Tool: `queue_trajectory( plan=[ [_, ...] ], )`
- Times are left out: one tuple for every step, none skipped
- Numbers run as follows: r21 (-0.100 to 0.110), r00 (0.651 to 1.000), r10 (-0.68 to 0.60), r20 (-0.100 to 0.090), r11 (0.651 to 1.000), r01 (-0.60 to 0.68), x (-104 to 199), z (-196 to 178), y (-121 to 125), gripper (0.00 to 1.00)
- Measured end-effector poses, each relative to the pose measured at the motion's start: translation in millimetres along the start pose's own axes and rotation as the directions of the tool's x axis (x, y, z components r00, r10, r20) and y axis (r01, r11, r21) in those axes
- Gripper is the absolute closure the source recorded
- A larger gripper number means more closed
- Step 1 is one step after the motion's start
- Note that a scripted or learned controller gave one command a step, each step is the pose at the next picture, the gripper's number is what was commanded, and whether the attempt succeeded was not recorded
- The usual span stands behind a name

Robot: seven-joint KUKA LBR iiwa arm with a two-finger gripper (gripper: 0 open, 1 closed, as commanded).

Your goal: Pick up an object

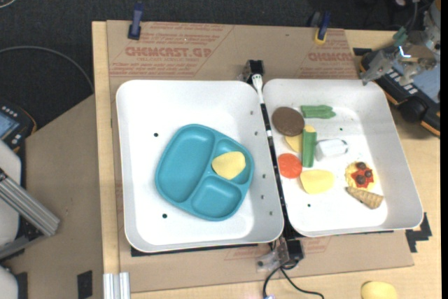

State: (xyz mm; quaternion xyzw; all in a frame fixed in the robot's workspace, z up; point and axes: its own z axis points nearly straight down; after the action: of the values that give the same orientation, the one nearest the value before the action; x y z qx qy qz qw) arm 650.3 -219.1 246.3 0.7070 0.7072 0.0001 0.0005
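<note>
The right bin (392,150) holds several toy foods: a brown disc (288,120), a green piece (317,111), a green stick (309,148), a red-orange round (290,165), a yellow piece (317,181), a clear white object (332,148) and a pizza slice (364,185). In the left bin (140,122) a teal divided plate (189,171) carries a yellow piece (229,164). My gripper (374,65) hangs beyond the right bin's far right corner, away from all of the objects. Nothing shows between its fingers.
A black divider clip (255,69) sits at the far end of the seam between the bins. Blue and yellow clamps (136,22) pin the cardboard at the back. A yellow object (378,289) lies on the bench at the front right.
</note>
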Motion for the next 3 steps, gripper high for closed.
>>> queue_trajectory(
  plan=[
    [0.0, 1.0, -0.01, -0.006, 1.0, 0.01, 106.4, -34.3, -51.0, 0.0],
    [0.015, 1.0, -0.001, -0.005, 1.0, 0.001, 145.4, 58.3, -127.6, 0.0],
    [0.008, 1.0, -0.004, -0.005, 1.0, 0.004, 200.8, 62.2, -172.0, 0.0]
  ],
)
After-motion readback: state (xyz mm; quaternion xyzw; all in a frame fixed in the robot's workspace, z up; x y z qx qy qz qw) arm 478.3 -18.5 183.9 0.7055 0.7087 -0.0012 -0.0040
